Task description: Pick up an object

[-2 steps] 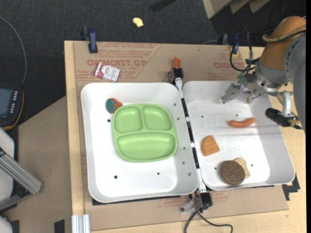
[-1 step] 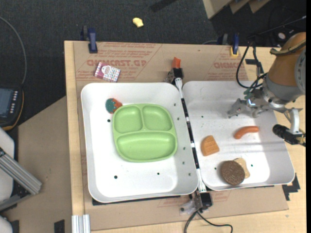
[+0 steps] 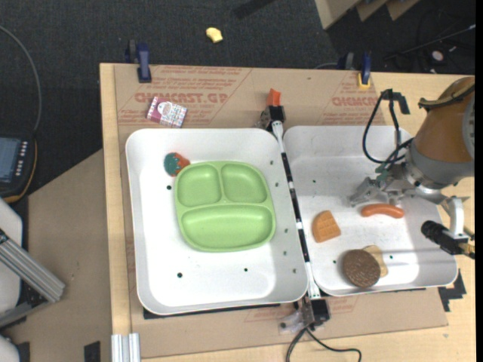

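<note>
Gripper [image 3: 371, 193] first: we are reaching low into the right bin [image 3: 332, 149], and we cannot tell its state. We are hovering just beside the sausage [image 3: 382, 211], which is lying flat near the bin's right side. We judge centring over it and descending squarely is best.

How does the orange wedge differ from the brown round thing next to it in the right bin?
The orange wedge is bright orange with straight, angled sides; the brown round thing is dark brown and disc-shaped. The brown one looks larger. The wedge lies nearer the divider between the bins, while the brown disc sits closer to the bin's front rim, beside a pale piece. Both rest loose on the floor of the right bin, away from the gripper.
</note>
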Controlling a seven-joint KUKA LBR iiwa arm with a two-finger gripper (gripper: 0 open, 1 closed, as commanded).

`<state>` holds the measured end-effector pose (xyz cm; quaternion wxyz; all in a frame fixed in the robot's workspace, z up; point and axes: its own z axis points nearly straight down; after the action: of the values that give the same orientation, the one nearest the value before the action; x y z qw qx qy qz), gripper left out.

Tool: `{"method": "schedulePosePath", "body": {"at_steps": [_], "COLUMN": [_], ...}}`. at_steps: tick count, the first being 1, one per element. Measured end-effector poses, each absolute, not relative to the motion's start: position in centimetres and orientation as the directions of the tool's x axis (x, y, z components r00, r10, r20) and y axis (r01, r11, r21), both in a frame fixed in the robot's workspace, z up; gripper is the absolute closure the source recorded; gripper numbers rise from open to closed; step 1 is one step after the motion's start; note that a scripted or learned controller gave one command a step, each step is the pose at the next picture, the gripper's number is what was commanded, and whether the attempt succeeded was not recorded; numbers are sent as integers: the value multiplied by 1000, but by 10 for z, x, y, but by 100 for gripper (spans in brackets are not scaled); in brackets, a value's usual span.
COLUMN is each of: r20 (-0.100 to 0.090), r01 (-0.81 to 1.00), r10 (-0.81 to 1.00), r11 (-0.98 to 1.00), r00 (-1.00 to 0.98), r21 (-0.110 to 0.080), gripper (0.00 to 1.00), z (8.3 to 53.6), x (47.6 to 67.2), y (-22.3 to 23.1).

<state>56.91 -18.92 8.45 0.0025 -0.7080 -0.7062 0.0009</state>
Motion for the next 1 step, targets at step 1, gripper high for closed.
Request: {"method": "schedulePosePath", "body": {"at_steps": [1], "r20": [2], "r01": [1000], "r10": [1000], "r11": [-1], "r00": [1], "r21": [-4], "gripper": [0], "z": [84], "x": [533], "y": [-170]}}
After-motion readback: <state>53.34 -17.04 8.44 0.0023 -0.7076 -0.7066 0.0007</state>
